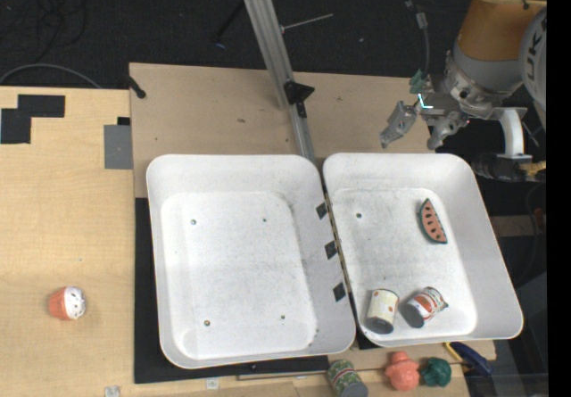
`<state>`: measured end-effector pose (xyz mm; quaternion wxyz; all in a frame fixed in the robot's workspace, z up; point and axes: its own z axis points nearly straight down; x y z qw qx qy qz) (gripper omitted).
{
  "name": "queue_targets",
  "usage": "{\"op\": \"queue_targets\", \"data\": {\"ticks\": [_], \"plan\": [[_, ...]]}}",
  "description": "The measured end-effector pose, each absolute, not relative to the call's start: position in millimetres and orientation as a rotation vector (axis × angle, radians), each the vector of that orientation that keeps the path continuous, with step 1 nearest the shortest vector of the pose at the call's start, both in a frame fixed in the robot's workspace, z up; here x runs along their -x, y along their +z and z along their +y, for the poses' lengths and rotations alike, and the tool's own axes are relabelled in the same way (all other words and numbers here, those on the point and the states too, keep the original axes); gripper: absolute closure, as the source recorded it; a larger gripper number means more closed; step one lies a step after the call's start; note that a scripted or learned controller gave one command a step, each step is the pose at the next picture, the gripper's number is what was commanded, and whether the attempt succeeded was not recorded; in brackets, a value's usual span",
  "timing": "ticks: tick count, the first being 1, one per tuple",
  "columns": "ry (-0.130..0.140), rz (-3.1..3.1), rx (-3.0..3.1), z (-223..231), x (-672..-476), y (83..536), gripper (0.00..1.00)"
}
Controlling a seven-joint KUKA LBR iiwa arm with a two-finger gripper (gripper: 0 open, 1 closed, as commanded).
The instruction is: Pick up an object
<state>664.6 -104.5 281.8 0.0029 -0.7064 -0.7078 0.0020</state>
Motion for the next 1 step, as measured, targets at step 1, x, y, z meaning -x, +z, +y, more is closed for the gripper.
{"op": "queue_targets", "data": {"ticks": [1], "plan": [[0.003,-2.224,2.216,-104.4,-665.3,284.3,0.00]]}}
